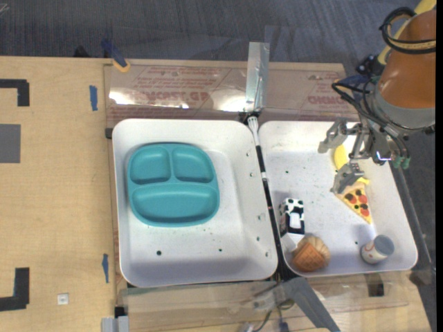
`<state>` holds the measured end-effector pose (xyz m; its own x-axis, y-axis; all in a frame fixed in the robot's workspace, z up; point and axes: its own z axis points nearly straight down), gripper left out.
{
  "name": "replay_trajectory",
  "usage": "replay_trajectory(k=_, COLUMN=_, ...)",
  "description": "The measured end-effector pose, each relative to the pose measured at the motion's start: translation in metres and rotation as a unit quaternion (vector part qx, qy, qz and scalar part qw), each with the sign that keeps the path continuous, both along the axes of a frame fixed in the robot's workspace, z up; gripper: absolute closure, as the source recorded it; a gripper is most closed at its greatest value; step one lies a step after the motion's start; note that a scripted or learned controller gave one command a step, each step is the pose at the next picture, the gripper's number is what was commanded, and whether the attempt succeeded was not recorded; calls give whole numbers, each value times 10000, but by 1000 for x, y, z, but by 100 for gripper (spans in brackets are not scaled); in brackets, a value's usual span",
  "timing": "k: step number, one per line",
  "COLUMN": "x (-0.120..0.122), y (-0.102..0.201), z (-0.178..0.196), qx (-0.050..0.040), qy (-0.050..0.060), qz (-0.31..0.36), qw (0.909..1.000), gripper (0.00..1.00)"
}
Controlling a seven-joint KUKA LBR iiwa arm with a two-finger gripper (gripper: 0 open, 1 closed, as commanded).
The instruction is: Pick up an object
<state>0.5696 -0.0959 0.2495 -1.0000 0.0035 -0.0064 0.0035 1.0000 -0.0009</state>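
Two white bins side by side. Left bin (138, 254) holds a teal divided plate (173, 184). Right bin (304, 140) holds the pickable stuff: brown round toy (310, 252) at near edge, pizza slice (358, 200), black-and-white item (293, 215) near the divider, small grey cup (376, 248) near right corner, yellow piece (340, 156). My gripper (349, 159) hangs over the far right of that bin, fingers spread apart, nothing between them. I judge this the approach step. Next: drop straight onto the yellow piece or pizza slice, then close.
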Motion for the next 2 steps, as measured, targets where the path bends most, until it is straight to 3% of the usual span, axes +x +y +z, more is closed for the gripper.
replay_trajectory(k=1, x=-76, y=-45, z=-159, qx=3, qy=-21, qz=-1023, qw=9948, gripper=0)
replay_trajectory(k=2, x=-71, y=-45, z=-146, qx=-11, qy=-97, qz=-1014, qw=9948, gripper=100)
